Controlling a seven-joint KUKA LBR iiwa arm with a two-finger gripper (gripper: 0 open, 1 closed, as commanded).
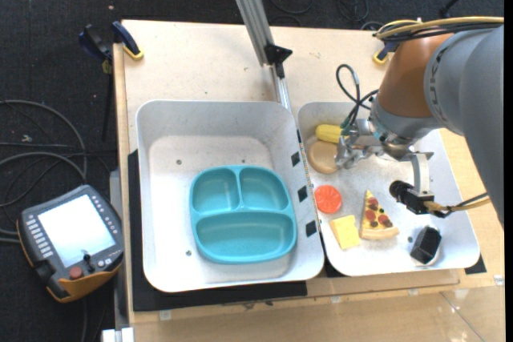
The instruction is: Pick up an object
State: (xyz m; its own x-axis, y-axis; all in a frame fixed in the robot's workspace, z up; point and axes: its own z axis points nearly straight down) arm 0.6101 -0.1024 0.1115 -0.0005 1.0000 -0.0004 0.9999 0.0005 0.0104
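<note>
Camera view: the tool (346,154) hangs low in the right bin (457,196), at its far left part, right next to a tan round piece (322,158) and a yellow piece (328,132) behind it. How far apart its tips stand I cannot tell, and nothing shows between them.

Nearer the front of that bin lie a red disc (327,199), a cheese block (345,232) and a pizza slice (376,218), close together; a black piece (425,244) sits off to the right. The left bin (160,172) holds a blue divided tray (240,214).

The tan piece, closest to the tool, seems the likely target. It looks like toy food: probably light and stiff, with a smooth skin that could slip. Being low and round, it is best pinched across its middle from above. The yellow piece just beside it could get in the way.
</note>
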